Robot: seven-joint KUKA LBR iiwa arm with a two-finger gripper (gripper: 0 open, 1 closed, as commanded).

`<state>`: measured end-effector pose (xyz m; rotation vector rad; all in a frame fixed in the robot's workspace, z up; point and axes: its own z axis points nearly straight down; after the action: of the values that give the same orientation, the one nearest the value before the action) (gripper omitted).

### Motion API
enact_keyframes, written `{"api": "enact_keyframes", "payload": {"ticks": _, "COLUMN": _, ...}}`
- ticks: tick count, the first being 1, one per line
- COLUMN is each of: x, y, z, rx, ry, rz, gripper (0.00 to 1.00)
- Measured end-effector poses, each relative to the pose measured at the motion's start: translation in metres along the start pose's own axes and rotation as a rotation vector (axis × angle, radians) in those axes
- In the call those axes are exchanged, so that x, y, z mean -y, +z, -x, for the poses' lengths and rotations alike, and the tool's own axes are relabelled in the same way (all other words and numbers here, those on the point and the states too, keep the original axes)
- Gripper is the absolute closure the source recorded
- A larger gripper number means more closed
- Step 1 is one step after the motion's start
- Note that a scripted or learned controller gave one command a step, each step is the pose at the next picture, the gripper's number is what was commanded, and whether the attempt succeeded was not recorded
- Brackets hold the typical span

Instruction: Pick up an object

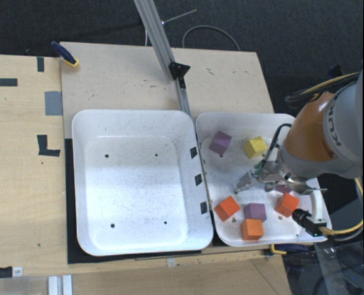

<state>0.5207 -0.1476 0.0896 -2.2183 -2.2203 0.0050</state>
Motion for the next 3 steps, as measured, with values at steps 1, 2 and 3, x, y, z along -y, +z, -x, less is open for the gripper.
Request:
{"api": "enact_keyframes", "payload": {"ticks": 1, "x": 0.0, "y": -0.011, "z": -0.001, "rx": -0.002, "ry": -0.001, "rz": 0.001, "gripper": 1.0}}
{"api": "enact_keyframes", "payload": {"ticks": 2, "x": -0.002, "y": -0.074, "z": 0.003, "rx": 0.001, "ry": 0.0, "rz": 0.009, "gripper": 1.0}}
{"api": "enact_keyframes", "payload": {"ticks": 3, "x": -0.004, "y": -0.121, "z": -0.006, "rx": 0.001, "ry": -0.002, "rz": 0.008, "gripper": 1.0}}
